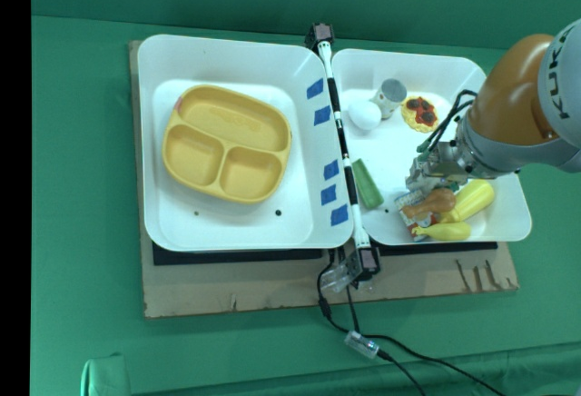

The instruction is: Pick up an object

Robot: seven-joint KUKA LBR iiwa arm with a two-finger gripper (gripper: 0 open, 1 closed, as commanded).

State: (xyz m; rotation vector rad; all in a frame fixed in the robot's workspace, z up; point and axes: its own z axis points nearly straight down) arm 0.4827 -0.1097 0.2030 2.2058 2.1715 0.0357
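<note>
Green cloth covers the bench; two white bins sit side by side on cardboard. Gripper (427, 178) is low in the right bin (508, 226), directly over an orange toy drumstick (434, 202); whether it grips anything cannot be told. Just beyond the gripper toward the bin's near corner: yellow pieces (472, 198). To its left: green block (368, 183). Farther away: white egg (365, 115), grey cup (392, 94), small pizza (419, 112). Left bin (150, 113) holds a yellow divided plate (228, 143).
</note>
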